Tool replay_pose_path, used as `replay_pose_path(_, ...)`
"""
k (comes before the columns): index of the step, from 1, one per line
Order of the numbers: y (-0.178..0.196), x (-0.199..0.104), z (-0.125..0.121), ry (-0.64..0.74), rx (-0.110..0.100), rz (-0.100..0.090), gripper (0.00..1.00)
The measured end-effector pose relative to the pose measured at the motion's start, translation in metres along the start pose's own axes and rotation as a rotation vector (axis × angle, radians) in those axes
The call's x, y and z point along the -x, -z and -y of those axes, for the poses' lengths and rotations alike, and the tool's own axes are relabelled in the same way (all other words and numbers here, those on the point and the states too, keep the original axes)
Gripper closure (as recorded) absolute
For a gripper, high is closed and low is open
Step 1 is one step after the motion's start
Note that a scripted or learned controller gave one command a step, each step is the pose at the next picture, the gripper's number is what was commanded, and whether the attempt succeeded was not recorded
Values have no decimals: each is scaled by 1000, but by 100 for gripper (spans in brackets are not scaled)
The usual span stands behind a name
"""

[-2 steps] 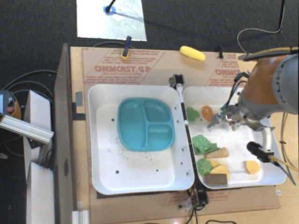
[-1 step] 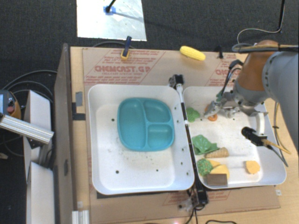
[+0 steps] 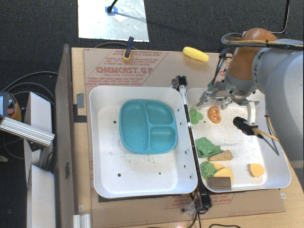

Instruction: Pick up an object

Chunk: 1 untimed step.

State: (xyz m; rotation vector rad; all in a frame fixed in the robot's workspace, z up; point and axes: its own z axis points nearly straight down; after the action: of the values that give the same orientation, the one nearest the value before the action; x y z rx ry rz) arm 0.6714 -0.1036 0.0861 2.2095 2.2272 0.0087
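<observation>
My gripper (image 3: pixel 216 99) hangs over the far end of the right bin (image 3: pixel 270 148), with the grey arm reaching in from the right. Just below it lies an orange pretzel-shaped piece (image 3: pixel 214 115), apart from the gripper. A small green piece (image 3: pixel 195 116) lies to its left by the bin wall. Further forward lie a green leafy piece (image 3: pixel 207 147), a tan piece (image 3: pixel 222 155), a green floret (image 3: pixel 207 168), a yellow piece (image 3: pixel 225 173), a brown block (image 3: pixel 220 183) and an orange-yellow wedge (image 3: pixel 256 170).
The left bin (image 3: pixel 107 175) holds a teal divided plate (image 3: pixel 147 126). A yellow corn-like toy (image 3: pixel 195 54) lies on the cardboard behind the bins. The ridge between the bins (image 3: pixel 189 132) runs close to the green pieces.
</observation>
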Motion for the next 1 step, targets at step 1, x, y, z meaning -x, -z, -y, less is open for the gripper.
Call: replay_pose_path(1,-1,9,14,-7,-6,2,0)
